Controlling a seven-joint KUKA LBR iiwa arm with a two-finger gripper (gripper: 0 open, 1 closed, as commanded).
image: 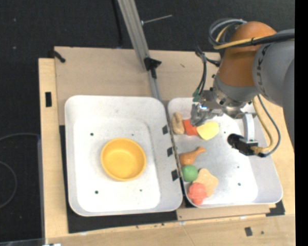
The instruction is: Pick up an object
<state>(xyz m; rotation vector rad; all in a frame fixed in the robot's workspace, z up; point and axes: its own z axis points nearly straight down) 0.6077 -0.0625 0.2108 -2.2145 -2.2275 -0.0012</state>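
Hand [199, 118] near right bin [256, 188] rim

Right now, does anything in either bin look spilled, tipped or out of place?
Nothing stands out. The yellow bowl sits upright in the left bin. The toy foods are bunched along the right bin's left side, with the end effector over the top ones.

faint, unreadable lettering on the grey arm [269, 70]

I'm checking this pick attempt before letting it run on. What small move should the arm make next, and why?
Probably a short, straight descent. The gripper hangs in the right bin, right over the yellow piece and the orange piece beside it, and neither sits visibly between its fingers.
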